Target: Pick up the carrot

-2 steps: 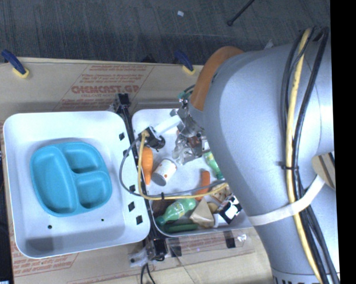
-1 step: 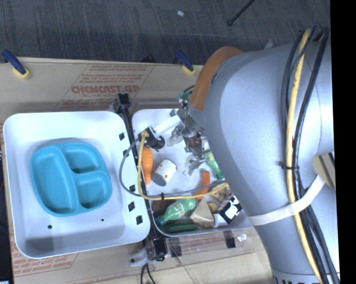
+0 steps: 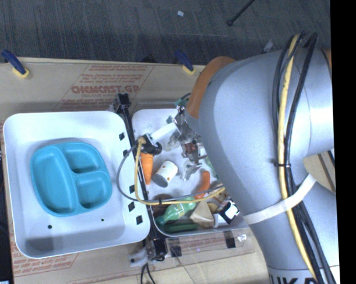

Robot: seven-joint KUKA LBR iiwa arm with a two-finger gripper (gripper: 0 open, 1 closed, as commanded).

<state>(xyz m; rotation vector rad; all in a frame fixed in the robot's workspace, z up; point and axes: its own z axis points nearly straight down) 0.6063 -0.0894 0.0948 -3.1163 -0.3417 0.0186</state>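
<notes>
Dark carpet lay behind a cardboard-covered bench [image 3: 106, 83] that bore two shallow white bins side by side. From the camera view, the left bin [image 3: 29, 231] held a blue divided tray [image 3: 71, 177], its three hollows bare. The right bin [image 3: 151, 119] was crowded and half hidden under the grey arm [image 3: 266, 164]. Taking the white cup [image 3: 165, 172] as landmark: the carrot [image 3: 147, 167] lay just beside it on the side towards the left bin, flat on the bin floor, its long axis running roughly up and down the picture; which end was the tip could not be told. A second small orange piece [image 3: 204, 179] lay on the cup's other side, apart from it. Below the cup sat a green item [image 3: 176, 212] and a tan one [image 3: 202, 215]. A yellow cable [image 3: 135, 169] curved past the carrot. The gripper [image 3: 190, 147] hung above and beyond the cup, apart from the carrot; whether it was released or clenched could not be told.
</notes>
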